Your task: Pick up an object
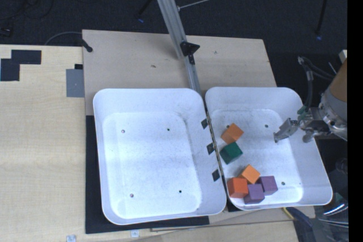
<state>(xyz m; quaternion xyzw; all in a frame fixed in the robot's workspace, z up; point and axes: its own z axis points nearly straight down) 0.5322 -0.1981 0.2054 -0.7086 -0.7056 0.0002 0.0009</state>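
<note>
Now the grey two-finger gripper (282, 133) hangs at the right bin's (306, 192) right edge, whether the jaws are open or closed I cannot tell. Nearest target: the small orange block (232, 134), lying left of the jaws toward centre frame, a green cube (231, 152) just below it

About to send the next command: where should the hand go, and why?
Probably left and slightly down toward the green cube. The hand hangs at the right bin's right side holding nothing, and that cube lies apart from the clustered blocks, leaving more room.
</note>
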